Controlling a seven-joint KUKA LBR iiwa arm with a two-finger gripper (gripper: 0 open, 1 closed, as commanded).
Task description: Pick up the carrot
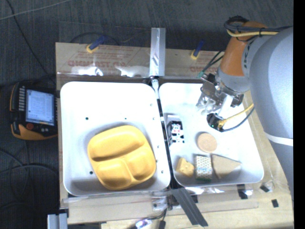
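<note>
My gripper (208, 105) hangs low over the upper part of the right bin (248, 142), close to its far wall. The grey arm with its orange band (233, 61) comes in from the upper right. A black and yellow cable loop (220, 122) dangles just below the wrist. What lies directly under the gripper is hidden by the gripper body.
The right bin holds a small black-and-white item (176, 131), a round tan disc (207, 141), a yellow cheese chunk (185, 166), a small patterned box (203, 166) and a pale wedge (226, 164). A yellow divided plate (122, 156) lies in the left bin (76, 104). A metal divider (163, 128) separates the bins.
</note>
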